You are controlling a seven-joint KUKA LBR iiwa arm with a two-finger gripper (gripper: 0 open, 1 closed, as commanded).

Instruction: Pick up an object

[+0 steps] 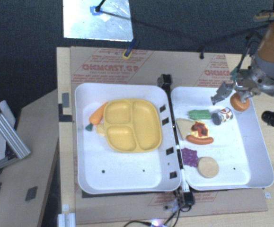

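A carrot (97, 113) is seen tucked against the left edge of a yellow divided plate (129, 125) in the left bin (87, 174). In the right bin (255, 171) are laid a green pepper (199, 113), a pizza slice (193, 127), a sausage (199, 139), purple grapes (190, 156), a biscuit (207, 167) and a can (222, 116). The arm (271, 51) is bent down over the bin's far right corner, its gripper (231, 94) spread wide, an orange (241, 103) just beside one finger, not gripped
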